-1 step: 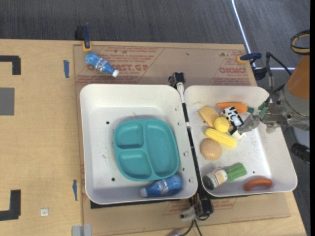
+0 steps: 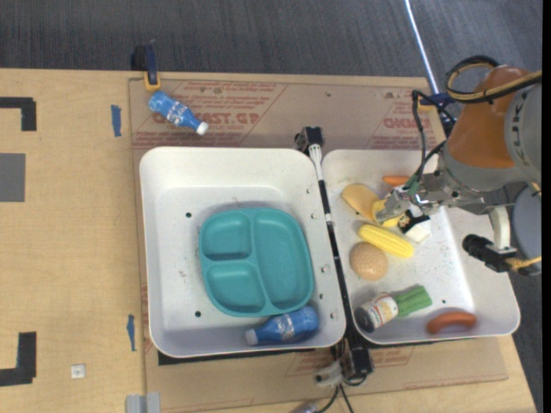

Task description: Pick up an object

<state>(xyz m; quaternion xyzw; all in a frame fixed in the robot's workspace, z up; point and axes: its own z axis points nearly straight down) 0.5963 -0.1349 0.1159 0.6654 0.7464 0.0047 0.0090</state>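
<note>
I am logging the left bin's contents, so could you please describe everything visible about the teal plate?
The teal plate is a rounded-rectangle divided tray with three compartments, plastic-looking and matte. It lies flat, face up and slightly rotated, near the middle of the left bin. A blue bottle lies at its lower edge, seemingly touching or overlapping it.

A light wooden bench [image 2: 69, 256] filled the lower view, marked with black tape pieces [image 2: 19, 114] and short blue tape strips [image 2: 115, 120]. A printed cardboard sheet [image 2: 258, 110] lay on it. Beyond the bench's far edge ran dark grey carpeted floor [image 2: 258, 20].
</note>
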